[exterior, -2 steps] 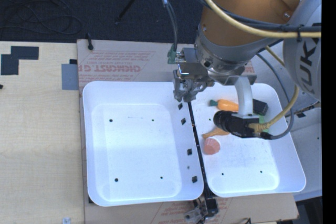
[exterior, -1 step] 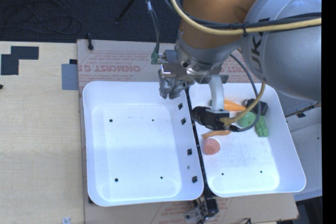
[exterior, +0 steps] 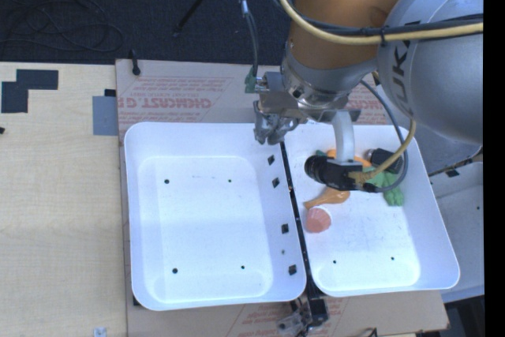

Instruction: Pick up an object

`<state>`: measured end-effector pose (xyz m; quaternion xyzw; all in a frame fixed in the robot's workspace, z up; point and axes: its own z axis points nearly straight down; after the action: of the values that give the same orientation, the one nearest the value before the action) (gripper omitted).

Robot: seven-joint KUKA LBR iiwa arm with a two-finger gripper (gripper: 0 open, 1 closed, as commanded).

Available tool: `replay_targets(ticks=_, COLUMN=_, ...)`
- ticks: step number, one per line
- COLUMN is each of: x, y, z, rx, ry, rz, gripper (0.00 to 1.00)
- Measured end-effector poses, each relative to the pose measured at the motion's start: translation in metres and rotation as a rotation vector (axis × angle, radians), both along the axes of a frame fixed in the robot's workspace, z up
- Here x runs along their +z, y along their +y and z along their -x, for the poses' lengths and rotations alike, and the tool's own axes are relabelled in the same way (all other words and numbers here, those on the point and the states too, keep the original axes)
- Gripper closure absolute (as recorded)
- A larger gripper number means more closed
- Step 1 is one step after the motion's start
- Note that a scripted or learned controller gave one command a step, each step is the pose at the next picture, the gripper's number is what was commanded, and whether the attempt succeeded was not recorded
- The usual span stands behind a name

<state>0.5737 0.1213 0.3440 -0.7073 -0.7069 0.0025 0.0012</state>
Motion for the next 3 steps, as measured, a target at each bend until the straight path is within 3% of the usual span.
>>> replay_targets(ticks=1, x=0.0000, y=0.0248, z=-0.0405, rx=0.003, ry=-0.005, rz=-0.001, gripper=1.00)
replay_targets(ticks=2, x=-0.0001, y=0.0233, z=-0.0390, rx=-0.001, ry=-0.002, rz=0.000, gripper=0.00)
replay_targets(ticks=3, x=0.0094, y=0.0219, z=-0.0394, rx=-0.001, ry=0.001, rz=0.001, gripper=1.00)
